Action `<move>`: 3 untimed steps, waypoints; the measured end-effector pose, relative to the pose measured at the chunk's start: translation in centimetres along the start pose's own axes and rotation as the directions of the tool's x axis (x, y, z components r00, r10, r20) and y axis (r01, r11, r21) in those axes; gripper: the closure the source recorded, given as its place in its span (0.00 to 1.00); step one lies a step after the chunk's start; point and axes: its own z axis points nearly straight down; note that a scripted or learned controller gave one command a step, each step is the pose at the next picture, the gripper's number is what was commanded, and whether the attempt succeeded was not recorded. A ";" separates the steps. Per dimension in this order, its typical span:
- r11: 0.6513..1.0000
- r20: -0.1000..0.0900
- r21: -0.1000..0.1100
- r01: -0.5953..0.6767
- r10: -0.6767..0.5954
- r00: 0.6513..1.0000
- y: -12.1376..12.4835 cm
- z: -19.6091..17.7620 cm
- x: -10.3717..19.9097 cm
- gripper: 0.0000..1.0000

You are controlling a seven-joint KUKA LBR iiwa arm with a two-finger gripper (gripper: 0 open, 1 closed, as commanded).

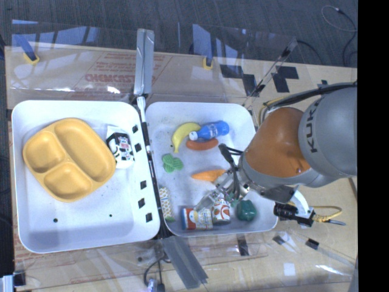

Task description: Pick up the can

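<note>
One can (205, 217), on its side, long axis left-right

The two white bins (79, 236) look like smooth plastic with a faint sheen. The yellow divided tray (68, 157) is glossy moulded plastic. The can (205, 216) wears a shiny printed label (metal beneath, by the look of its rim). The banana (182, 134), blue bottle (209, 129) and carrot (208, 175) seem smooth toy plastic. The arm's orange band (276, 148) is satin-glossy, and the tabletop (91, 72) resembles matt cardboard.
</note>
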 end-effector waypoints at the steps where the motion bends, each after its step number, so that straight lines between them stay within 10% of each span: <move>1: 1.000 -0.001 0.001 0.023 -0.023 1.000 -1.2 0.0 -1.4 0.00; 3: 0.995 0.003 0.003 0.096 -0.096 0.995 -0.3 0.0 -0.2 0.00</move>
